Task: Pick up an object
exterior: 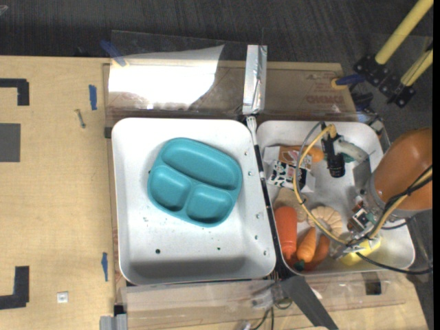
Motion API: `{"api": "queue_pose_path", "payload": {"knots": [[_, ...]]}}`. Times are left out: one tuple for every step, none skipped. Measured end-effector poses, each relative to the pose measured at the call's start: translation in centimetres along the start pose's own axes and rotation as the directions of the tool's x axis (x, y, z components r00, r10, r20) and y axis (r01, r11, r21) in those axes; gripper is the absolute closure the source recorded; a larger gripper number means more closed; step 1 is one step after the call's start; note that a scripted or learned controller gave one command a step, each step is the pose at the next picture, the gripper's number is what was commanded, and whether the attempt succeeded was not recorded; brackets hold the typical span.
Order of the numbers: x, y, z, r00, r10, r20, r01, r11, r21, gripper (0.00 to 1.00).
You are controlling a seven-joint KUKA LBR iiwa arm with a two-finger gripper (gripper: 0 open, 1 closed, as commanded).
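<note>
My gripper (349, 238) hangs low over the front part of the right bin (395, 249), reaching in from the right under the orange-banded wrist. Just left of it lie a tan ridged round piece (328, 217) and a small orange carrot-like piece (309, 246). A longer orange carrot (285, 229) rests against the bin's left wall. A yellow item (359, 254) peeks out beneath the gripper. Further back sits a black-and-white spotted item (278, 174). Nothing shows between the gripper's tips.
The left bin (137, 239) carries a teal divided plate (194, 180). A yellow cable (300, 184) loops over the right bin's middle. Yellow-and-black poles (399, 40) stand at the back right, beyond the bins.
</note>
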State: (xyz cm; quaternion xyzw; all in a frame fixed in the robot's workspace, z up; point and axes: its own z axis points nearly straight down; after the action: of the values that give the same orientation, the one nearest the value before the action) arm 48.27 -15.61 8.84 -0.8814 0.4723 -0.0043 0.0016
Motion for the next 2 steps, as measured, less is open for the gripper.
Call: {"api": "queue_pose_path", "payload": {"knots": [[7.2,-7.2,-7.7,0.995,-0.098,0.005,0.098,0.995,0.0,0.0],[6.1,-3.1,-2.8,1.0,0.001,-0.026,0.0,1.0,0.016,0.0]]}}
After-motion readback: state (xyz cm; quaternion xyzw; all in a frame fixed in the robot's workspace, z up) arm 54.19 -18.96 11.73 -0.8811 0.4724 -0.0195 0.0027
